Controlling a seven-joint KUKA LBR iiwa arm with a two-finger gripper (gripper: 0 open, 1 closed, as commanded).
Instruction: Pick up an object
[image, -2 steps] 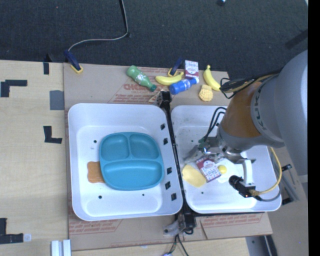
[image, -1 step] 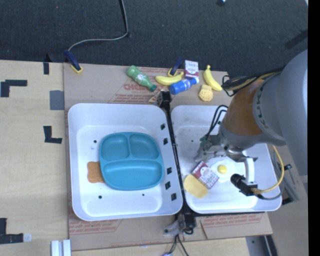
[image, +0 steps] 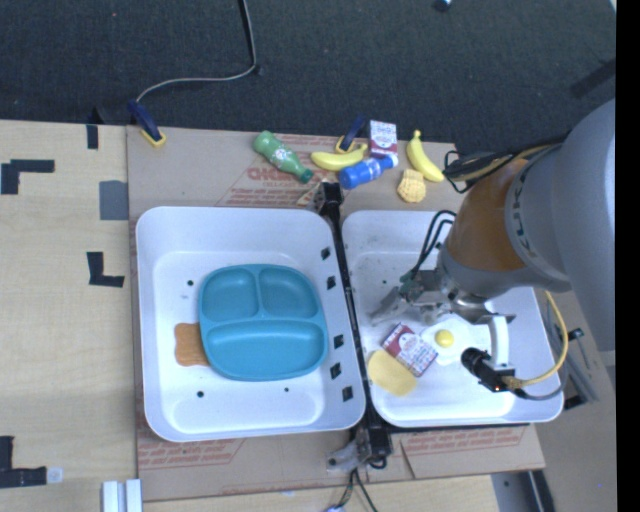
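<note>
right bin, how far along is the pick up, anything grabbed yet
Done: the arm is down in the right bin, with the tool low near its floor. In hand: nothing visible. The red-and-white carton, yellow piece and fried egg toy lie on the bin floor. Left: grasp one and lift it.
</note>
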